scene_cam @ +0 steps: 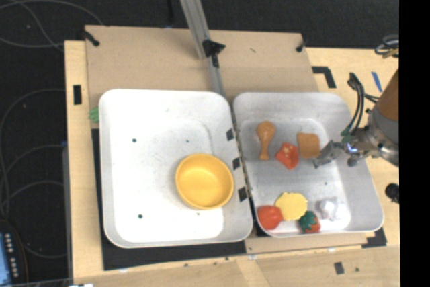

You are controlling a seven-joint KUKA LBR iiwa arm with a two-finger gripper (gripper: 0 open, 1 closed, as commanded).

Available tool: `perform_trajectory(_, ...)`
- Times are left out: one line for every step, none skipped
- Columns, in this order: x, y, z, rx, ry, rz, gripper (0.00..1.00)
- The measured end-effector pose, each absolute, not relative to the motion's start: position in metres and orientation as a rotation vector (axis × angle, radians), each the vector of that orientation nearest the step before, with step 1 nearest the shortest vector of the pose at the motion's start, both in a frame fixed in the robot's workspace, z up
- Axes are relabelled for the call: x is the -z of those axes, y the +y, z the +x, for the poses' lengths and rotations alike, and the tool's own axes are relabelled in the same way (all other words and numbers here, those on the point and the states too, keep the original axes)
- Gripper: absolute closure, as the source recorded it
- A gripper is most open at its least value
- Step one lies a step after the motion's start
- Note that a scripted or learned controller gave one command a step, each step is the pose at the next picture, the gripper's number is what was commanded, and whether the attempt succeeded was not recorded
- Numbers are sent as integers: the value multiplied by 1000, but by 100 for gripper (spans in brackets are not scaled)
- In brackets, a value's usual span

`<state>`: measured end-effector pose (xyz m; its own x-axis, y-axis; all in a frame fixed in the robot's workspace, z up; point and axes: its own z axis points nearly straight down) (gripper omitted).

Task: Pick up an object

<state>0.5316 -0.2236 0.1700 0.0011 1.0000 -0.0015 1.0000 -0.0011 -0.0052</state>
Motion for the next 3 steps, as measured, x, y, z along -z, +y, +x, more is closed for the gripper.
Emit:
perform_trajectory(-107, -227, 528, -8, -2218, -2221, 0)
perform_trajectory(-122, -227, 530, 4, -2220, -2229, 100)
perform_trajectory(-179, -220, 531, 2, -2226, -2219, 100)
